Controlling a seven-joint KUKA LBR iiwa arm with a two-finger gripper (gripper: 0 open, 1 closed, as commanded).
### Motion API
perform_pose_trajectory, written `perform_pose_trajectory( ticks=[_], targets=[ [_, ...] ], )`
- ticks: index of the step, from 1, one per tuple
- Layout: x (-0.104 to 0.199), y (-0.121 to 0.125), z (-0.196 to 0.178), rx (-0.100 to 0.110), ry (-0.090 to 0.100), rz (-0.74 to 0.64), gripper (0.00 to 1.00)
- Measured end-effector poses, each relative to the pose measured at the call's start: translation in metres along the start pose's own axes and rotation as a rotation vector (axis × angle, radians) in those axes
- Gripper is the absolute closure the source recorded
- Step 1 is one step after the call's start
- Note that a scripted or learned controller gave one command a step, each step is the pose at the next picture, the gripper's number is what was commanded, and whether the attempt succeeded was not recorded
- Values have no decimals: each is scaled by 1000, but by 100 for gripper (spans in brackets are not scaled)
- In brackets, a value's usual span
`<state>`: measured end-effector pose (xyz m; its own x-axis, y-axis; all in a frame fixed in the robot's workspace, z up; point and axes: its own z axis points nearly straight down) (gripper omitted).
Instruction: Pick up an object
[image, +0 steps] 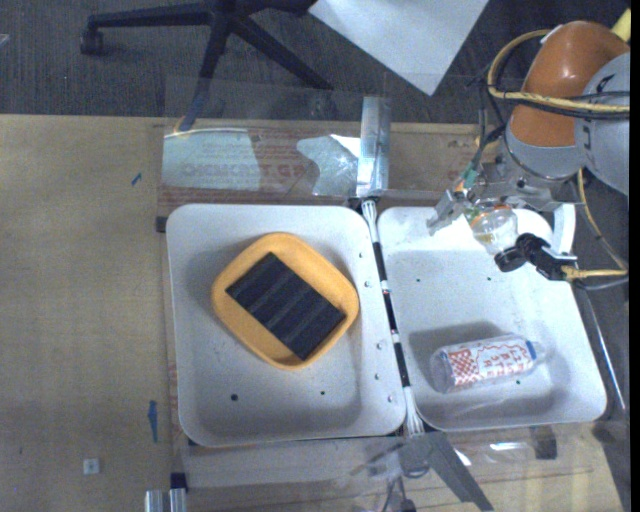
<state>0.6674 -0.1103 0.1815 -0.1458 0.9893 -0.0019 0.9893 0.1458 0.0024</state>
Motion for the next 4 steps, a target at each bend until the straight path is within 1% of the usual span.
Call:
perform_pose_trajectory(
  ticks=[1, 2, 3, 4],
  targets=[
    [-19, -3, -36, 0, -1, 107, 100],
    [-65, -10, -24, 0, -1, 177, 100],
    [-38, -5, 7, 1, 3, -526, 100],
    [-38, -8, -78, -3, -1, -611, 100]
  ],
)
